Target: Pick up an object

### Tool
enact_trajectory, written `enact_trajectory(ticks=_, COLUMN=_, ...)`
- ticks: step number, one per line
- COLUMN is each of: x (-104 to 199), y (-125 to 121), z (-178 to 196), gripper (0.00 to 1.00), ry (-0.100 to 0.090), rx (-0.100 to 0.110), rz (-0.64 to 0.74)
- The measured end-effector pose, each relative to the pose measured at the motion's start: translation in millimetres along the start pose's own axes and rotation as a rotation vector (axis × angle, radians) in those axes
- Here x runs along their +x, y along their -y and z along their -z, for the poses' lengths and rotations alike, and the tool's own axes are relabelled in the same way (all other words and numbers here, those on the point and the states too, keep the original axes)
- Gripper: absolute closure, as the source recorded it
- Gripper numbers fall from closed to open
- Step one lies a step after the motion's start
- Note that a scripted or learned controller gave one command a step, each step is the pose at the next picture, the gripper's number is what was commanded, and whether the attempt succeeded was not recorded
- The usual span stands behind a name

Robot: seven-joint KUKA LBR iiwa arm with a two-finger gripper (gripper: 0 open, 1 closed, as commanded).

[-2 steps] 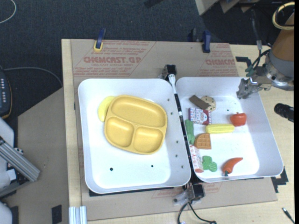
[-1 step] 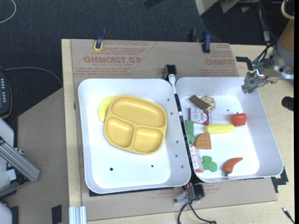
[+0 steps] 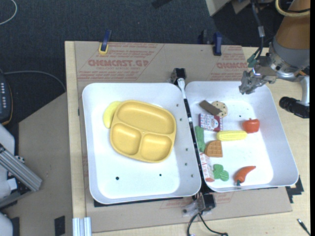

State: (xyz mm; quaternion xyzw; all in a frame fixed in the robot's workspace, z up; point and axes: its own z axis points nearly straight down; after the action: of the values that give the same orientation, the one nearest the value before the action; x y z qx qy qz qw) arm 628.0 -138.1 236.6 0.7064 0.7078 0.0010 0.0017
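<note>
We're pre-grasp: gripper [image 3: 247,86] over right bin [image 3: 275,132] back edge, finger state unclear. Next, drop onto tomato [image 3: 251,125].

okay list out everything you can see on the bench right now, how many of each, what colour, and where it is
bins: 2, white, side by side on the bench
tray: 1, yellow, three compartments, left bin
banana: 1, yellow, left bin, at the tray's left edge
cookie: 1, tan and brown, right bin, upper middle
carton: 1, red and white, below the cookie
tomato: 1, red, right bin, right of centre
corn: 1, yellow, right bin centre
waffle: 1, orange, below the corn
chili: 1, red, right bin, lower right
clamps: 2, blue, bench's far edge
gripper: 1, grey, over the right bin's far edge
</note>
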Motion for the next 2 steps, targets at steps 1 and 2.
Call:
enact_trajectory(ticks=1, x=62.8, y=-4.4, z=-6.5, gripper=1.0, ry=-0.003, rx=0.005, rz=0.003)
enact_trajectory(ticks=2, x=115.4, y=-9.2, z=-18.2, gripper=1.0, ry=-0.001, rx=0.006, rz=0.001)
